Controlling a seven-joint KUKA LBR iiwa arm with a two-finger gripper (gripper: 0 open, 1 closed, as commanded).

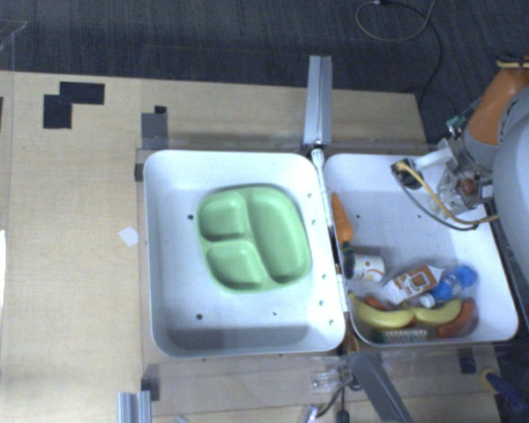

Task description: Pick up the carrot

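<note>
The carrot (pixel 340 219) was seen lying lengthwise against the left wall of the right bin (pixel 423 236), well apart from the gripper (pixel 463 186), which was held over the far right corner of that same bin. Whether anything was gripped, or how the gripper was set, could not be told from the view; nothing was seen carried in it.

The carrot was judged to be light, stiff and smooth-skinned, tapering along its length, so a hold across its thicker middle was thought most secure; a grasp near the thin end would likely slip.

Little room was left on the carrot's far side, where it was pressed to the wall shared with the left bin (pixel 167 263). On the side nearer the gripper, bare white floor lay open between tool and carrot, giving a clear path across. Nearer the camera, a small cup (pixel 367 266), a carton (pixel 414 282), bananas (pixel 406 315) and a bottle (pixel 454 282) were crowded together, just beyond the carrot's near end. A green tray (pixel 251 236) sat in the left bin, beyond the wall.
</note>
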